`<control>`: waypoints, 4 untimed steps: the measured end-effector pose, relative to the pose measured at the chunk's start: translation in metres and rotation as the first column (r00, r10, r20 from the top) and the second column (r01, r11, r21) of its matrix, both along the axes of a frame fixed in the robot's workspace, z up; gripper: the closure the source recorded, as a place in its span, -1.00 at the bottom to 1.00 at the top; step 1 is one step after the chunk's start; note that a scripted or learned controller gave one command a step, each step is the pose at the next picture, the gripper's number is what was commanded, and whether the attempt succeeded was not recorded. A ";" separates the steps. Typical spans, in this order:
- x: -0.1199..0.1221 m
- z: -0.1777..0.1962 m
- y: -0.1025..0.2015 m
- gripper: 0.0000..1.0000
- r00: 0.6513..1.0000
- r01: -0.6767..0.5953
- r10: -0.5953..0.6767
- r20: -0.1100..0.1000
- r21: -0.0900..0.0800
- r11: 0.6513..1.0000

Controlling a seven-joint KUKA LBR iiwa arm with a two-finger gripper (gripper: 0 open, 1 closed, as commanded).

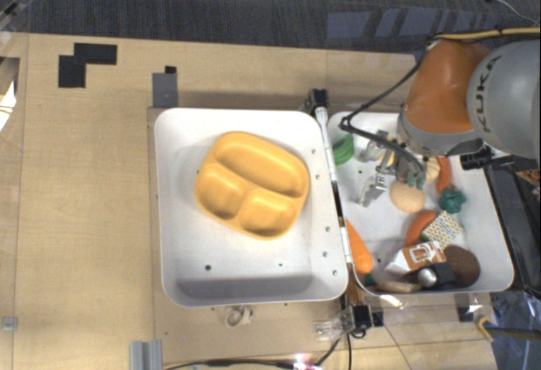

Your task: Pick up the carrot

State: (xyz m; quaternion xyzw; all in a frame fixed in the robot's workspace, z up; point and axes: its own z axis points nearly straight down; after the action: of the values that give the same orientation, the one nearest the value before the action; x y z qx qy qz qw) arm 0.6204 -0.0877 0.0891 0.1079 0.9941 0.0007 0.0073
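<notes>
Pale wooden bench boards (pixel 84 216) carry two shallow white bins side by side, with dark grey carpet beyond the far edge. Over the right white bin (pixel 499 263) hangs the grey arm with its orange band (pixel 444 94), and below it the metal two-finger gripper (pixel 378 184) reaches down toward the bin floor near the bin's left wall; its fingers appear to stand a little apart with nothing between them, though the view is too small to be sure. Just right of the gripper lies a pale beige rounded object (pixel 407 198), and a small green round piece (pixel 343 151) sits to the gripper's upper left. The orange tapered carrot (pixel 359 249) lies lower down, along the bin's left wall, well apart from the fingers and pointing toward the bin's near corner. Further right are another orange-red elongated piece (pixel 420 226), a teal lump (pixel 450 200), a checkered packet (pixel 443 229) and a dark brown rounded object (pixel 461 265) in the near right corner. The left white bin (pixel 182 275) holds a large yellow three-section plastic dish (pixel 251 183), lying upside down near its middle.
</notes>
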 end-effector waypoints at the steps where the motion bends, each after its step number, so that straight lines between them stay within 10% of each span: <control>1: -0.074 0.102 0.029 -1.00 0.991 -0.131 0.131 0.004 -0.003 0.991; 2: -0.121 0.096 0.064 -1.00 0.991 -0.132 0.132 -0.007 0.001 0.991; 4: -0.130 0.096 0.058 -1.00 0.987 -0.158 0.158 -0.005 -0.001 0.987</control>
State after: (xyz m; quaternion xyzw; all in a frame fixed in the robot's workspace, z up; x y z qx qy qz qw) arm 0.4899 -0.0301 0.1855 0.0285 0.9996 0.0002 0.0047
